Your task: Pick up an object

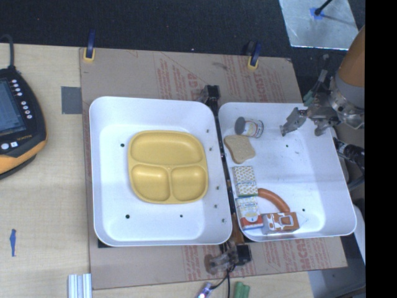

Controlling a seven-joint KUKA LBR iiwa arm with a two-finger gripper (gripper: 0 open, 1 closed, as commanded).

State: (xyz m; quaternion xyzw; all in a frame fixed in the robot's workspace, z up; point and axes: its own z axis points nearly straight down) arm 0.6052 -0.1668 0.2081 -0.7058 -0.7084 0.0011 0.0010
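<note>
Hovering at the right of the frame, over the upper part of the right bin (310, 225), the gripper (302, 120) is being seen with nothing between its fingers; whether they are spread or pressed together cannot be told. Candidate objects are lying along that bin's left wall: a small can (249, 128), a toast-shaped piece (239, 148), a patterned box (244, 180), an orange curved piece (273, 197) and a carton (279, 222). A miss is being risked, since these are crowded against the wall and touching one another; a finger may be catching the rim. The left bin (111, 222) is holding a yellow divided tray (167, 166). The arm is being cut off at the right edge, and the carton's markings are too blurred to read.
</note>
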